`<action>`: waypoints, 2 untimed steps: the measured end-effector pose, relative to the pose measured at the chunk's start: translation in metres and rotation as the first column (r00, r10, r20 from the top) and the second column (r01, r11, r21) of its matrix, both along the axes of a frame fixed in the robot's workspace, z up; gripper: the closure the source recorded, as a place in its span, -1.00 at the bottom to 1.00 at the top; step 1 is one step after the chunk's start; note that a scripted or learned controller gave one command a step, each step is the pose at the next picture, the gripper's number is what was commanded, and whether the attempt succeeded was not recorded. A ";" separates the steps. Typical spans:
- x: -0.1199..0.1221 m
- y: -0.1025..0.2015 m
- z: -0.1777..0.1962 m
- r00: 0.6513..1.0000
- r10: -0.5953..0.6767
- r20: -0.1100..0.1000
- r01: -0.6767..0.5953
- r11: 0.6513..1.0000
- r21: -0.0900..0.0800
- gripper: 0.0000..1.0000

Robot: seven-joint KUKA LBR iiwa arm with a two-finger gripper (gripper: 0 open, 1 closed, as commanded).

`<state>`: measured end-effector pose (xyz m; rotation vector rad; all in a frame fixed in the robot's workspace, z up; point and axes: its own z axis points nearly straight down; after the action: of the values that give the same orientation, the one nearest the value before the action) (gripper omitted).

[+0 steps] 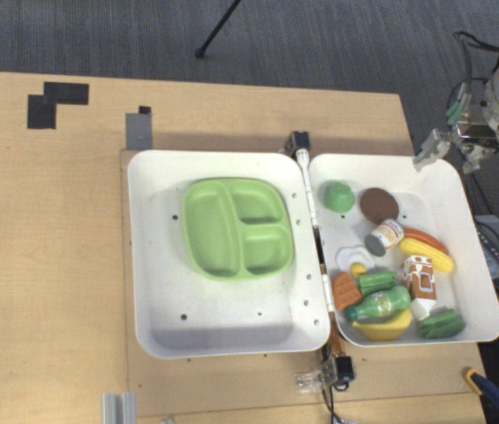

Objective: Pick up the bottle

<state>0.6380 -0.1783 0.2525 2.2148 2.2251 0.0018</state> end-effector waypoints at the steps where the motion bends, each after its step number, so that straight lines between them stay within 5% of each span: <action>1: 0.024 0.051 -0.071 0.989 -0.150 -0.002 0.150 0.989 0.001 -1.00; 2: 0.031 0.084 -0.142 0.864 -0.503 -0.004 0.503 0.864 0.001 -1.00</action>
<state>0.6687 -0.0944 0.1107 2.7212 1.5726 -0.0006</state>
